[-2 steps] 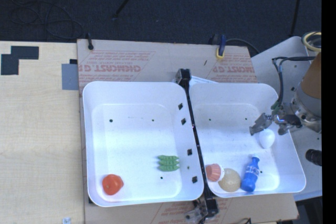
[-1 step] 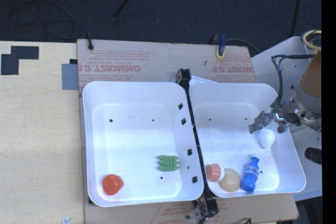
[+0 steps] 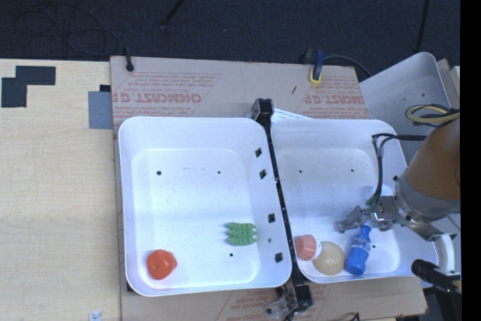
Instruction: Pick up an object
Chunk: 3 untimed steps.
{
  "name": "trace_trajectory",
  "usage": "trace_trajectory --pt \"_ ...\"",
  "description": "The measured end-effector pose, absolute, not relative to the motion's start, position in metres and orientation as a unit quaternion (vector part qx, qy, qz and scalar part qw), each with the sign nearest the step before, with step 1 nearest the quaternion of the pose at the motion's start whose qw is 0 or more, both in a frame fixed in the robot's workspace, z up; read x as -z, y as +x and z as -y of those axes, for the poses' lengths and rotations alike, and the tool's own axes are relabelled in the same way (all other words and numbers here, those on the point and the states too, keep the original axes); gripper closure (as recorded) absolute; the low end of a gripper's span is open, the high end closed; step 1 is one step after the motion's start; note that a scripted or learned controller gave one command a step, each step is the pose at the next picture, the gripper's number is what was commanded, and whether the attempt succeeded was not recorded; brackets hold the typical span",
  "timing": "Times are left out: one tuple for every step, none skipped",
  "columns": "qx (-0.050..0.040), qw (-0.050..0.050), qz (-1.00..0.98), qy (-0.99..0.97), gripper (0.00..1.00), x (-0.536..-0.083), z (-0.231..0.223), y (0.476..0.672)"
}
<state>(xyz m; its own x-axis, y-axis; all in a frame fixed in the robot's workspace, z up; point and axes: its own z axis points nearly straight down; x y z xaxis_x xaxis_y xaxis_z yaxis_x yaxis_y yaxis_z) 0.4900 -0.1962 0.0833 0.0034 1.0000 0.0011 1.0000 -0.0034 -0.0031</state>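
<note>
Red printed lettering on the cardboard sheet beneath the bins, seen upside down: one word reads roughly "CHEMCAST", beside a shorter fragment "GP"; the smaller lines of print are illegible.

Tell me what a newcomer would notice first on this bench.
Probably the arm with its orange band, reaching in from the right, its gripper low in the right bin just above a blue bottle. Beside the bottle, along that bin's near wall, lie a cream round object and a pink one. In the left bin, an orange-red ball sits in the near left corner and a green ridged piece nearer the divider.
</note>
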Motion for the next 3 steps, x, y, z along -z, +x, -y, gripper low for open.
trace_trajectory --pt "-0.0002 0.001 0.706 -0.708 0.00 -0.088 0.197 0.491" --pt "-0.0003 0.001 0.707 -0.707 0.00 -0.088 0.208 0.495" --pt "0.0004 0.001 0.705 -0.709 1.00 -0.099 0.209 0.495"
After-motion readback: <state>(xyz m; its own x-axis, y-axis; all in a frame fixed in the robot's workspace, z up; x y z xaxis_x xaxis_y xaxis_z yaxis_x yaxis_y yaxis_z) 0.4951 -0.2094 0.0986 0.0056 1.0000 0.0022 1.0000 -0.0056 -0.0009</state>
